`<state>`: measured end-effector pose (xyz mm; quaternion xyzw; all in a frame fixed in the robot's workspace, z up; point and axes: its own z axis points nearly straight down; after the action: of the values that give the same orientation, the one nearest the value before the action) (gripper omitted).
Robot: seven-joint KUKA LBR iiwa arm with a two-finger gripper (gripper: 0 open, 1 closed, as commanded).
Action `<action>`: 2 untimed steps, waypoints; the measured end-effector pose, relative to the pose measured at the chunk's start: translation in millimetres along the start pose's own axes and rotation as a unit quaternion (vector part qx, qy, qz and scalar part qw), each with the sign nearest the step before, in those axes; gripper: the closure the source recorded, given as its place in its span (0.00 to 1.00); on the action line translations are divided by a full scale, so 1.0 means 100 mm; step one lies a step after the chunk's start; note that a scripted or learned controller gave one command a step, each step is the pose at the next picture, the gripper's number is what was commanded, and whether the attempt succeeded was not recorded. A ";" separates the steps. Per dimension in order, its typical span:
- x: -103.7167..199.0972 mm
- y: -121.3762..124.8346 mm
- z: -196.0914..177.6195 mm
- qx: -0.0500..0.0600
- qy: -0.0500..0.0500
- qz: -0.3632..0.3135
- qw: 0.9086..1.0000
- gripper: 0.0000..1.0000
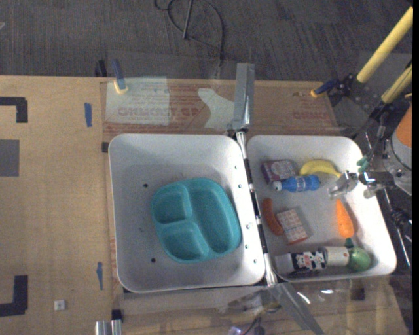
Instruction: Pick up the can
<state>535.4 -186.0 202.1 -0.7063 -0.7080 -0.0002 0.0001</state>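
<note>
I see small purplish can lying in right bin's far-left corner, tool well right of it, holding nothing, opening unclear

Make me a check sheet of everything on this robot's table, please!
Surface: wooden bench; left bin holds a teal divided tray.
Job's things: no sure can; a purplish pack in the right bin may be it.
Clutter: banana, blue bottle, sausage, checkered packet, carrot, cow-print bottle, green fruit.
Grippers: tool over the right bin, near the banana.
Cables: black loops on the floor.
Surroundings: grey carpet, yellow poles, blue tape.
</note>
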 end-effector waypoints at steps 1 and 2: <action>0.64 0.35 -0.05 -0.001 -0.001 -0.002 1.000 0.00; 0.88 0.13 1.13 -0.005 0.000 0.036 0.999 0.00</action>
<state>548.6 -98.4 89.0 -0.7314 -0.6819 -0.0038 -0.0036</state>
